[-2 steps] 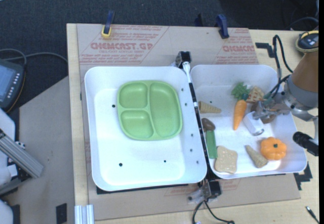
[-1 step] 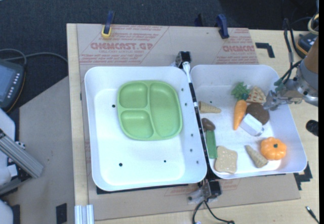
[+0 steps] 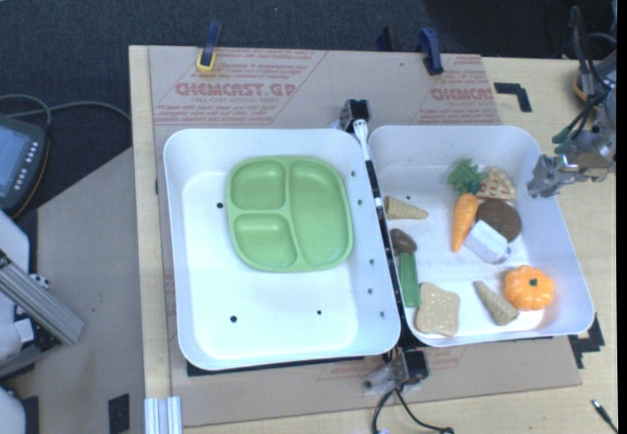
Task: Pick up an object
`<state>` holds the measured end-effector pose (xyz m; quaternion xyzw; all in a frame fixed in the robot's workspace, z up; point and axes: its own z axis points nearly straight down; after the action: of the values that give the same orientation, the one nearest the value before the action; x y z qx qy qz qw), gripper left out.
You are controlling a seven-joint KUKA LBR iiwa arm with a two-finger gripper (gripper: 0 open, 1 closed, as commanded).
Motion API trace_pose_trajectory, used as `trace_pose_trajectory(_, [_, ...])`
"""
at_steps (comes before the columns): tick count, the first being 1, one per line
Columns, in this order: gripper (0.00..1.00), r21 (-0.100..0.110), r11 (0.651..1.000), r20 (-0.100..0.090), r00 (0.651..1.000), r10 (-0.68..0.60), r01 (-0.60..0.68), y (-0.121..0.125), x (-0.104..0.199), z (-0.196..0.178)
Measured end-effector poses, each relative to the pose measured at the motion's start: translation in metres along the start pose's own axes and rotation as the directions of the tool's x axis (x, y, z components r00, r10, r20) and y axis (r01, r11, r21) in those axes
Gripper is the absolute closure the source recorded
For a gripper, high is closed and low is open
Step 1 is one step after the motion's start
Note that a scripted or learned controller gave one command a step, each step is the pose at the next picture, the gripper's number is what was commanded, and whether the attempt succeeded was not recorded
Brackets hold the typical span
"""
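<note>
The right bin (image 3: 549, 168) holds several toy foods: a carrot (image 3: 462, 218) with a green top, a brown round piece (image 3: 502, 217) on a white block (image 3: 487, 243), an orange pumpkin (image 3: 529, 288), a slice of bread (image 3: 438, 309), a green stick (image 3: 409, 278), a tan wedge (image 3: 405, 210) and a cone (image 3: 495, 302). My gripper (image 3: 552, 174) hangs over the bin's right rim, to the right of the carrot and the cracker-like piece (image 3: 498, 184). Nothing shows between its fingers.
The left bin (image 3: 196, 305) holds a green divided plate (image 3: 290, 212). The bins sit on a cardboard sheet (image 3: 294, 84) fixed with a yellow clamp (image 3: 208, 57) and a blue clamp (image 3: 429, 50). Cables hang at the right edge, by the arm.
</note>
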<state>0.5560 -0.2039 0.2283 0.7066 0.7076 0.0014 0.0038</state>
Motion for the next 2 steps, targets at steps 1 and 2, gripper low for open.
trace_pose_trajectory(1, [1.00, 0.003, 1.000, -0.004, 1.000, -0.006, 0.006, 0.026, 0.054, -0.005])
trace_pose_trajectory(2, [1.00, 0.002, 1.000, -0.003, 1.000, -0.005, 0.005, 0.066, 0.095, -0.001])
